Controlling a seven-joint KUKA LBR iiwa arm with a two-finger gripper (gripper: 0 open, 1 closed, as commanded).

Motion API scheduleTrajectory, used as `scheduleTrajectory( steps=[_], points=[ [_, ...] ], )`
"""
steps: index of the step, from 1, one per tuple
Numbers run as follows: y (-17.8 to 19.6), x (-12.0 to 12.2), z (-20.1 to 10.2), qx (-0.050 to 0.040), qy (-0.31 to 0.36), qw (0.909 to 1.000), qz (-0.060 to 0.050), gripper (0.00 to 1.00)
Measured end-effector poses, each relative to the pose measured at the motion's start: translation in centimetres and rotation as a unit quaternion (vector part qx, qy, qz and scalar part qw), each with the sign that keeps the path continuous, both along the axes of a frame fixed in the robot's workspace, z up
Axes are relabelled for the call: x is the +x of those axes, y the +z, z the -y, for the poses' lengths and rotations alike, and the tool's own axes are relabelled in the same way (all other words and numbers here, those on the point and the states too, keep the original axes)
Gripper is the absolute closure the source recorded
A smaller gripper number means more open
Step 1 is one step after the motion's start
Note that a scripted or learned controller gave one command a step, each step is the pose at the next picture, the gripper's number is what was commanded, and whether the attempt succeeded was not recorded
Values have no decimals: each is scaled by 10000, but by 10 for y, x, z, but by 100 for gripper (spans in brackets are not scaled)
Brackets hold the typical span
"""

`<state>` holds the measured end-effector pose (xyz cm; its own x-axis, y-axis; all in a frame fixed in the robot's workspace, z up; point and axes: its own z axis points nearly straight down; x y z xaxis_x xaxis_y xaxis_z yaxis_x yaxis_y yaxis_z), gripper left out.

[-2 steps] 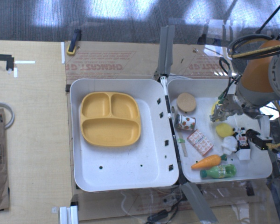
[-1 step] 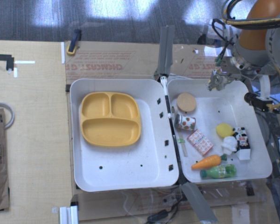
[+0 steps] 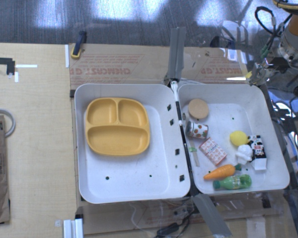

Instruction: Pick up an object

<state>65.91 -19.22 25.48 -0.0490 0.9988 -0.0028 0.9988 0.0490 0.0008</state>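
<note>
1. Bench [image 3: 30, 133]: tan top; a brown paper bag at the left edge is cut off by the frame.
2. Left bin [image 3: 129, 182]: white and shallow, holds the yellow divided plate [image 3: 117, 126] in its upper-left part, three compartments up.
3. Right bin [image 3: 228, 108]: white, touching the left bin along the centre seam; all small items sit here.
4. Arm [image 3: 290, 29]: top right corner, mostly out of frame, wrapped in cables. The gripper is not distinguishable, so its open/closed state can't be told. Nothing seen held.
5. Green bottle [image 3: 232, 182]: lying flat near the front wall, long axis left-right.
6. Carrot [image 3: 220, 172]: just above the bottle, long axis left-right and slightly tilted, green top pointing right, tip left.
7. Pink box [image 3: 213, 151]: flat, turned diagonally.
8. Brown round disc [image 3: 198, 109]: near the back left of the bin.
9. Small printed cup [image 3: 197, 130]: on its side, below the disc.
10. Yellow lemon [image 3: 239, 138]: right of centre.
11. White-and-black toys [image 3: 252, 151]: clustered, touching; shapes hard to resolve.
</note>
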Motion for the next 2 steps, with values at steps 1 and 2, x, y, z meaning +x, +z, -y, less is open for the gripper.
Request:
scheduleTrajectory(
  steps=[1,2],
  points=[
    [15,0,31,-3,122,9999,0,100],
    [32,1,30,-6,2154,9765,5,100]
  ],
)
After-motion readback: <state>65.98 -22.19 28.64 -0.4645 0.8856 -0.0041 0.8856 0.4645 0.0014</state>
